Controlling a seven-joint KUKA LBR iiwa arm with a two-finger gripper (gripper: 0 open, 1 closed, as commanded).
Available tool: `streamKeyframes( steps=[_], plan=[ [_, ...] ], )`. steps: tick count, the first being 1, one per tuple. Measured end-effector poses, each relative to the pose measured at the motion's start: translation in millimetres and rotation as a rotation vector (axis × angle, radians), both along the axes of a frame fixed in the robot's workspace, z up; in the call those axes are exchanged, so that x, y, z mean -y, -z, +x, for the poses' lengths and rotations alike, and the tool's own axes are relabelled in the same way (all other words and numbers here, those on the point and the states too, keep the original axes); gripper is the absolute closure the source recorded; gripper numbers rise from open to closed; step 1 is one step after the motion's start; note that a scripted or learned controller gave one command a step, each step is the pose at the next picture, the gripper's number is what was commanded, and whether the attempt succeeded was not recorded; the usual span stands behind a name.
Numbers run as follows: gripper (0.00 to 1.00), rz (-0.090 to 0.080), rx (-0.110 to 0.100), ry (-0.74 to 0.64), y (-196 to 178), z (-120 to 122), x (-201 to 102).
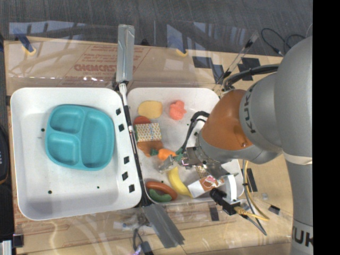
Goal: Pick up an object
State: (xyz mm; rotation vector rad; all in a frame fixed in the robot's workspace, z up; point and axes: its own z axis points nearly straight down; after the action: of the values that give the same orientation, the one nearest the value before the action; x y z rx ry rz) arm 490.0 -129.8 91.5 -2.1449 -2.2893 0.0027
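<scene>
Readable text is scarce. Orange band (228, 124) on robot arm (276, 116) carries white letters "KU" — start of maker's name, rest curves from sight. More white letters, "KU", sit at lower right on arm's grey base (303, 238). Clear plastic sheet (90, 62) behind bins bears faint reddish print — reversed, too pale to make out. Small packet (210, 184) in right bin (210, 95) has printed label, too small to read.

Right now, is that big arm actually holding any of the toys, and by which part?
It cannot be told. The gripper sits low in the right bin beside the banana, with the wrist blocking the view.
</scene>
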Motion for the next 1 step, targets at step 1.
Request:
streamKeyframes(
  steps=[1],
  plan=[
    [1.00,0.001,-0.005,-0.004,-7.2,-0.2,0.1]
  ],
)
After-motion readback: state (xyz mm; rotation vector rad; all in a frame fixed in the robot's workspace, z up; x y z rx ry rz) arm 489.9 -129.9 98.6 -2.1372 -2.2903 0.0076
